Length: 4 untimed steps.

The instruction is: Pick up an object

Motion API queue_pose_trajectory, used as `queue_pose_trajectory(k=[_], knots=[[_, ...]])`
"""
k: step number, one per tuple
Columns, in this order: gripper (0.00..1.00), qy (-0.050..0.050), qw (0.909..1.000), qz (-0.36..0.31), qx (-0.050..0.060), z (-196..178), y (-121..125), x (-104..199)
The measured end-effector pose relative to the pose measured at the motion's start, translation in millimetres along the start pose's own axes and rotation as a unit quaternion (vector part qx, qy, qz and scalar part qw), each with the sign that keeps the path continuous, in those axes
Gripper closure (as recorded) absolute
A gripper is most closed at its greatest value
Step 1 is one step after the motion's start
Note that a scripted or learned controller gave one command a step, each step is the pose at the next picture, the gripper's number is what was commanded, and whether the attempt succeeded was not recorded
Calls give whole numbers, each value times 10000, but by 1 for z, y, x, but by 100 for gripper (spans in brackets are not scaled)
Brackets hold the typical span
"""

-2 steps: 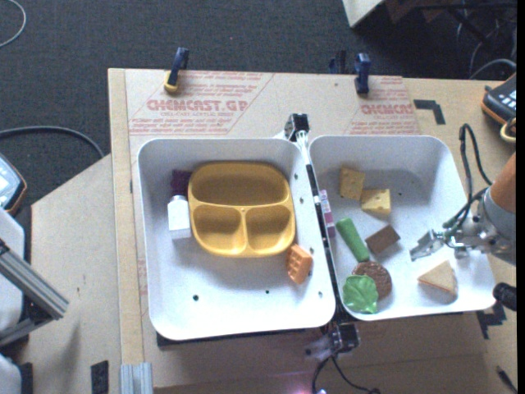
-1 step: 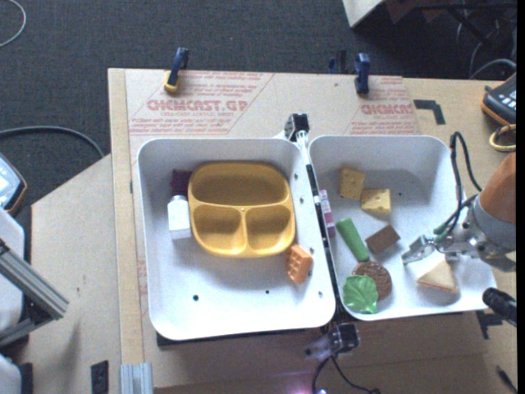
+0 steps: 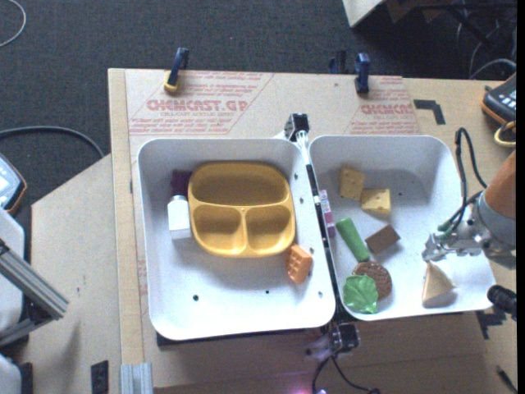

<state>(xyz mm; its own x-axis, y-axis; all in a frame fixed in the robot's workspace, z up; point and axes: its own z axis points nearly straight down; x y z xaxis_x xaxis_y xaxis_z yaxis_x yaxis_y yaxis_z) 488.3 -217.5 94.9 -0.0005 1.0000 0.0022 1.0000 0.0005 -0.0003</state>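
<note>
The right bin [image 3: 410, 150] holds two pale yellow cheese cubes [image 3: 352, 183] [image 3: 377, 200], a green cylinder [image 3: 353, 238], a brown block [image 3: 382, 240], a round brown cookie [image 3: 375, 274], a green leafy piece [image 3: 359, 295] and a tan wedge [image 3: 437, 286]. My gripper [image 3: 436, 251] hangs over the right side of this bin, just above the tan wedge and right of the brown block. I see nothing held in it. The grey arm [image 3: 496, 220] comes in from the right edge.
The left bin [image 3: 156, 253] carries a yellow divided plate [image 3: 241, 208], a small white bottle [image 3: 179, 217], a dark purple item [image 3: 181, 179] behind it and an orange piece [image 3: 299, 263]. Clamps [image 3: 175, 70] [image 3: 362, 71] hold the board's far edge. Cables [image 3: 463, 150] run at the right.
</note>
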Motion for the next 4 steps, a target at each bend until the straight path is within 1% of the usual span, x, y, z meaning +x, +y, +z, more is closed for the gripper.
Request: queue_pose_trajectory(k=[1, 2, 3, 4], knots=[[100, -31, 10000, 8, -33, -55, -9, -3], [100, -31, 10000, 1, -33, -104, -17, -4], [100, -29, 10000, -3, -30, -132, -15, -5], [100, -13, 10000, -35, -27, -139, 19, 45]])
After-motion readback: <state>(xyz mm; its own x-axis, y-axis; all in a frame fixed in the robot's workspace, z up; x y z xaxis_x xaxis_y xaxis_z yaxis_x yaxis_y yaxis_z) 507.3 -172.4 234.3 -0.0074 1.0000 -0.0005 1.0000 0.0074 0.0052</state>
